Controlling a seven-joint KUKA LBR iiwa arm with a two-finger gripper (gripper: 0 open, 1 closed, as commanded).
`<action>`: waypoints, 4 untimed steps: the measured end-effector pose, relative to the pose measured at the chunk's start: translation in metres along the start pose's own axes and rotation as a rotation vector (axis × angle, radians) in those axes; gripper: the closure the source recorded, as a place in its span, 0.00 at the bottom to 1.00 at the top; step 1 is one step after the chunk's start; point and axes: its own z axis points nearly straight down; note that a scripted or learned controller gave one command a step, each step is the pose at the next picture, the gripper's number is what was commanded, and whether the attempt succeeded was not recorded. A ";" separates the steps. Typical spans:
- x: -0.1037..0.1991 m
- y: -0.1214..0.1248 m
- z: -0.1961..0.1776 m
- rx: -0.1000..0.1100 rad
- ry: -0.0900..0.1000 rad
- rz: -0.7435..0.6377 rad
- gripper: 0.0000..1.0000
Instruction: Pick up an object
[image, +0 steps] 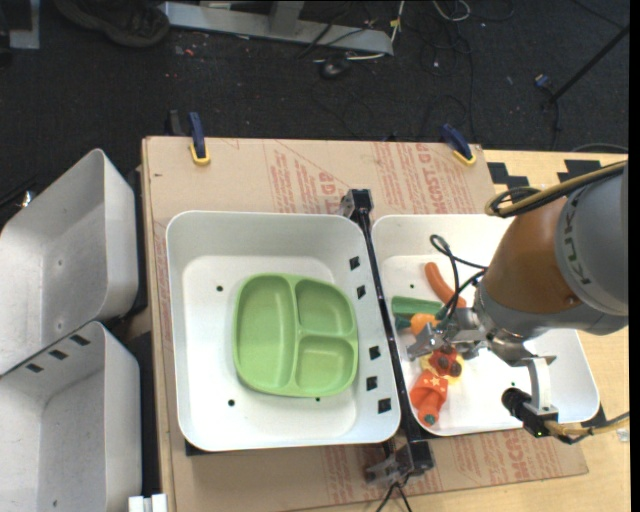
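Note:
My gripper (437, 345) hangs low over the left part of the right bin (575, 395), among a cluster of small toys. An orange carrot-like piece (439, 280) lies toward the bin's back, a green piece (408, 306) next to the divider, and a small orange piece (422, 322) just left of the gripper. An orange and red toy (431, 387) lies below the gripper near the bin's front wall. The grey and orange arm (545, 265) covers the bin's middle and right.
The left bin (200, 260) holds a green divided plate (297, 335). A black divider (378, 310) runs between the bins. Two more white bins (60, 300) stand off the bench at the left. Cables (445, 260) loop near the wrist.

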 end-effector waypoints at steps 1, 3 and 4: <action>-0.001 0.004 -0.016 -0.013 -0.003 0.002 1.00; 0.003 0.007 -0.113 -0.006 -0.001 -0.004 1.00; 0.047 0.018 -0.118 -0.003 0.001 -0.009 1.00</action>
